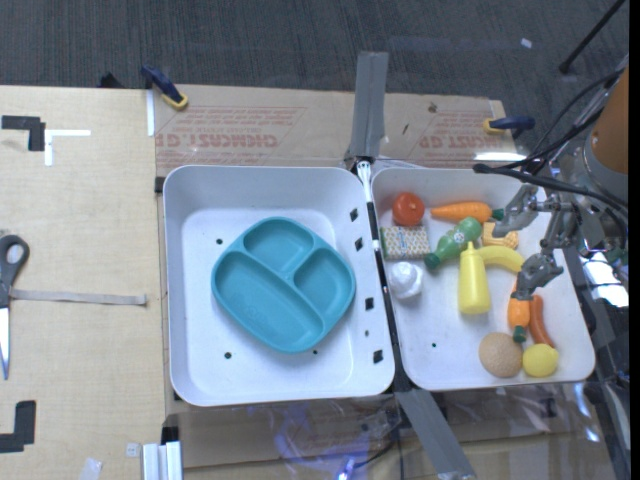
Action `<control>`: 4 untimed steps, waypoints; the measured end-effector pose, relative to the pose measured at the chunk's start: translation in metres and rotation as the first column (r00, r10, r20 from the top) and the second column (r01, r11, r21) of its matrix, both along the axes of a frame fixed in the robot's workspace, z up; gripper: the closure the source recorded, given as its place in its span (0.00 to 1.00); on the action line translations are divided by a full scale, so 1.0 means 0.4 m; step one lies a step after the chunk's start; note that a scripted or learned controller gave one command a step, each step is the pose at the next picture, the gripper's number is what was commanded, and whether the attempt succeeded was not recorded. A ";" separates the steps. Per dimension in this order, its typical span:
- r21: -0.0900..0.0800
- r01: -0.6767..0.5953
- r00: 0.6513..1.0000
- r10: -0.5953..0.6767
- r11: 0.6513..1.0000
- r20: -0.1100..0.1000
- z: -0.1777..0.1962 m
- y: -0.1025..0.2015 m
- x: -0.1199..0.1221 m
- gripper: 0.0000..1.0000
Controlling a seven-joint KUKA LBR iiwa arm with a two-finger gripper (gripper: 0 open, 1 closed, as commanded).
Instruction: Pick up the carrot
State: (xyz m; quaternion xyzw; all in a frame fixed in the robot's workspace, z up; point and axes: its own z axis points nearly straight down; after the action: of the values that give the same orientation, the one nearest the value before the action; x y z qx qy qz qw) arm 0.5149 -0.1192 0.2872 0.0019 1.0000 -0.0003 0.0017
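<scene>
Two white bins sit side by side on the tabletop point(80, 228). Inside the right bin point(440, 363), the carrot point(462, 211) lies near the far wall, just right of a tomato point(407, 209). Well right of it hangs the tool point(534, 238); whether it is open cannot be told. A blue tray point(284, 284) occupies the left bin point(190, 298).
</scene>
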 end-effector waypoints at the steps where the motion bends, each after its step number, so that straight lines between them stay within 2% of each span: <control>1: 0.000 0.124 0.992 -0.124 0.992 0.001 -0.122 -0.129 0.135 0.00; 2: 0.000 0.016 1.000 -0.016 1.000 -0.001 -0.416 -0.250 0.160 0.00; 3: -0.001 -0.034 0.999 0.034 0.999 0.002 -0.484 -0.254 0.199 0.00; 4: -0.002 -0.139 0.990 0.139 0.990 0.002 -0.472 -0.256 0.078 0.00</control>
State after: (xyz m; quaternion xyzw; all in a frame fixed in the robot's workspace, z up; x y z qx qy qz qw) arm 0.5460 -0.2217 0.0985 -0.0678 0.9977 -0.0009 0.0028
